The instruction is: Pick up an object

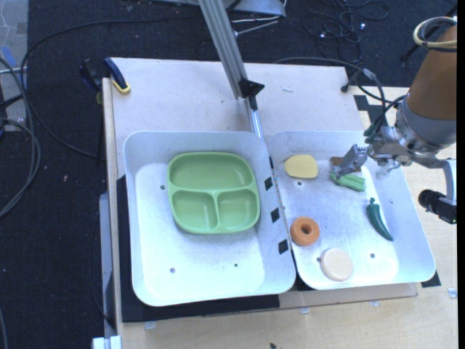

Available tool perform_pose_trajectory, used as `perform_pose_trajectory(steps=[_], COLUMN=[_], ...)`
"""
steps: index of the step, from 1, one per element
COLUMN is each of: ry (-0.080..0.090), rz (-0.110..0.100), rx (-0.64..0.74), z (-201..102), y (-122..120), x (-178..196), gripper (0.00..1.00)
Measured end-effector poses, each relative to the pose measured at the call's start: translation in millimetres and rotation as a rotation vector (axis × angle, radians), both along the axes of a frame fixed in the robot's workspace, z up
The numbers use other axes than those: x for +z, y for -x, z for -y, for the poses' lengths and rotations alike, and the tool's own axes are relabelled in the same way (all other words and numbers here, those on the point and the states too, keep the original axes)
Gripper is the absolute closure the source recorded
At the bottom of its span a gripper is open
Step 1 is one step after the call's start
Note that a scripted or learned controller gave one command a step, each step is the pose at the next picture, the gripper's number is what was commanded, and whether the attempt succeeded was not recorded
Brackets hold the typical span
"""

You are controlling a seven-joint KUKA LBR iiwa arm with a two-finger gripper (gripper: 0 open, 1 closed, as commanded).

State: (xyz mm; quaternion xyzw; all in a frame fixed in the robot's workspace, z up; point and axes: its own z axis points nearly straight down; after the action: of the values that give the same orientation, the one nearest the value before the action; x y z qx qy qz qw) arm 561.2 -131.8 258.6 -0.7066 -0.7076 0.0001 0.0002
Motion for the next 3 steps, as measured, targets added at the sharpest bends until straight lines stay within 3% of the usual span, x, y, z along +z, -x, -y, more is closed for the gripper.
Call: perform_pose_trajectory(steps=[2,3], ry=[-0.001,0.002], rz=[-0.007,0.003], rx=[-0.002,-0.002], z=[8,9], y=[7,6], x=[-123,-166], gripper=[0.0,0.0])
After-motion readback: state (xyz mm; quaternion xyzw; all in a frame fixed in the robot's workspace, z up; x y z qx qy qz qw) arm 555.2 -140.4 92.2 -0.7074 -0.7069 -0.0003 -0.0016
